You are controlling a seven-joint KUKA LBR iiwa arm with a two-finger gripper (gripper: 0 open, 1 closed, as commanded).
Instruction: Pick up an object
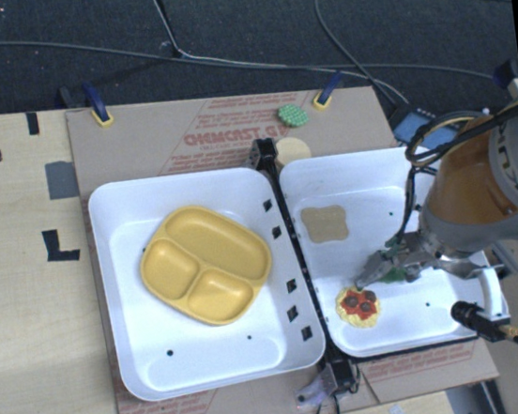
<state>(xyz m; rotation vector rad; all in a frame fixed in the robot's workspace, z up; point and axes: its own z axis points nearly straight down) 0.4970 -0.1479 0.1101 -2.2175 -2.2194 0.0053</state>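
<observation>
My claw point(374, 271) hangs low in the right bin point(368, 173), and I cannot tell how it is set because it is small and dark from up here. Just beside its tip, down and to the left, sits a little yellow toy with red spots point(358, 307) on the bin floor, and a flat tan piece point(325, 224) lies a bit farther up. Nothing is lifted yet, so I think the pick is not done, and the yellow tray point(206, 264) in the left bin point(146, 358) sits untouched.
</observation>
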